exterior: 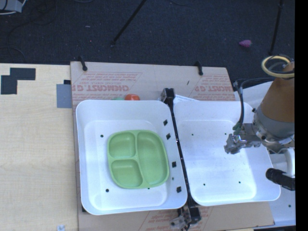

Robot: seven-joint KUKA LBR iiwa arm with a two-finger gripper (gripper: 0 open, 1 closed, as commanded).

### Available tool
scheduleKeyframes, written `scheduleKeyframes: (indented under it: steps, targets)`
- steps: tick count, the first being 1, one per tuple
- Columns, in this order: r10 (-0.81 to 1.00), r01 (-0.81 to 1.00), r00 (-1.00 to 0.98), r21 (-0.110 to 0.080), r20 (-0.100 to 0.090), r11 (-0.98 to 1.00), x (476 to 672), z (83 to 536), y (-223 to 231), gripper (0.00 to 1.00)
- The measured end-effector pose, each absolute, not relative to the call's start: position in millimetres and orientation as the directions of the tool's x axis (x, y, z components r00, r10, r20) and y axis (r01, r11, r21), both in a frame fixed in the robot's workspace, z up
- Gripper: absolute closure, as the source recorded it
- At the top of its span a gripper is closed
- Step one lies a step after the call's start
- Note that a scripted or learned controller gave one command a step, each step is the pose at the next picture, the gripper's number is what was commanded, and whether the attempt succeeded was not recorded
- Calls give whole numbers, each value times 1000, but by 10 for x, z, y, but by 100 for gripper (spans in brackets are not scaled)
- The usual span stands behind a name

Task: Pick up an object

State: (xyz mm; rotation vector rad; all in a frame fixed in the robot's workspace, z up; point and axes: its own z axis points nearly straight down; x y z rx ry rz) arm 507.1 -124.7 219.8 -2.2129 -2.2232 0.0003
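Observation:
A light green divided plate (138,159) with three compartments lies flat in the left bin (91,124). My gripper (233,145) hangs over the right part of the right bin (216,186), far from the plate. Nothing shows between its fingertips. An orange-red object (132,97) and a small green one (118,98) peek out just behind the left bin's far rim.
A black divider with clips (174,148) runs between the two bins. Both bins rest on a cardboard sheet (144,81). A pale wooden bench top (33,148) extends to the left. The dark floor lies beyond.

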Motion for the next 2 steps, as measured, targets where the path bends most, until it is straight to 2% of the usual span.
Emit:
scheduleKeyframes:
  steps: [1, 2]
  targets:
    - [1000, 1000, -4, -2, 2, 4, 5258, 2210, -853, 100]
    - [1000, 1000, -5, -3, 3, 5, 5436, 2151, -266, 100]
